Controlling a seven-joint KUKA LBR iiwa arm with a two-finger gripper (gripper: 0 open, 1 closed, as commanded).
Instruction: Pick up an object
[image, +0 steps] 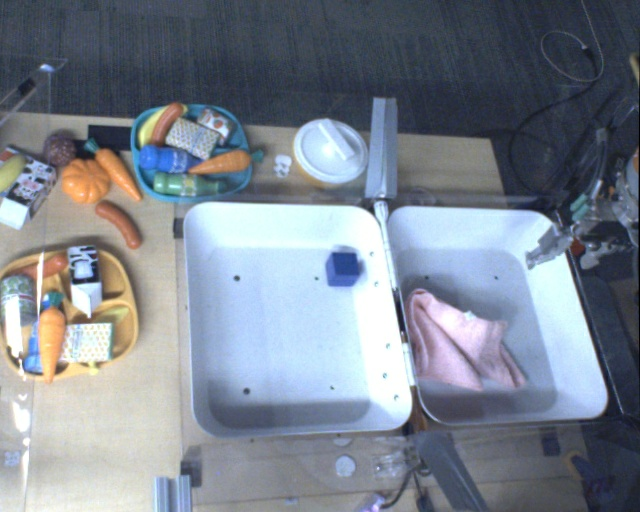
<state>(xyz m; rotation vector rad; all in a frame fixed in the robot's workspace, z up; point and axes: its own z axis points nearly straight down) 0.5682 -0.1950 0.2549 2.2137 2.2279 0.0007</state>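
A small blue cube (343, 268) lies in the left bin (215, 400), toward its upper right. A crumpled pink cloth (456, 342) rests in the right bin (575, 380) against its left wall. My gripper (560, 242) hangs over the right bin's upper right rim, far from both the cube and the cloth. I see nothing held in it.
A yellow bowl with a white lid (331, 152) and a blue bowl of toy food (192, 150) stand behind the left bin. Toy vegetables (100, 185) and a yellow tray of toys (65, 312) sit on the bench at the left. Cables (570, 120) run at the back right.
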